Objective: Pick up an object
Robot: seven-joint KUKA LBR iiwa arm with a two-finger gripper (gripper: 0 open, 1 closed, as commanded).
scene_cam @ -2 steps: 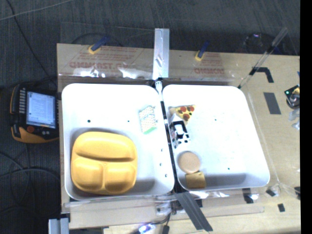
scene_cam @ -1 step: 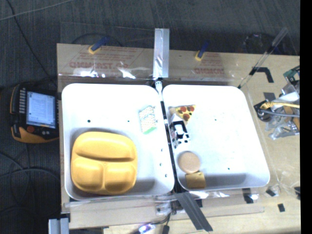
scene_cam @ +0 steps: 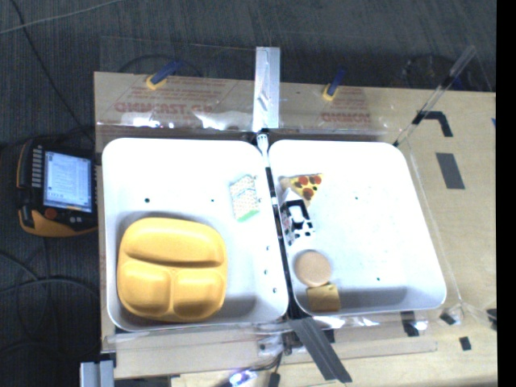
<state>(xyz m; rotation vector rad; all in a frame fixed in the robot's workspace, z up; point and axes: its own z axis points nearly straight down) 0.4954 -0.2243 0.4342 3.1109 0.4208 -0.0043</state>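
Observation:
A large yellow loaf-shaped object (scene_cam: 171,265) fills the front of the left bin (scene_cam: 161,168). A small green-and-white packet (scene_cam: 244,197) lies near that bin's right wall. In the right bin (scene_cam: 387,216), along its left side, lie a pizza-slice toy (scene_cam: 305,185), a black-and-white piece (scene_cam: 297,220), a round tan disc (scene_cam: 312,268) and a small brown block (scene_cam: 323,298).
A metal divider bar (scene_cam: 267,87) stands behind the bins. A handheld pendant with a lit screen (scene_cam: 58,185) rests on the floor at left. Clear plastic sheeting (scene_cam: 242,107) lines the back of the bench. Tan bench surface (scene_cam: 468,184) extends to the right.

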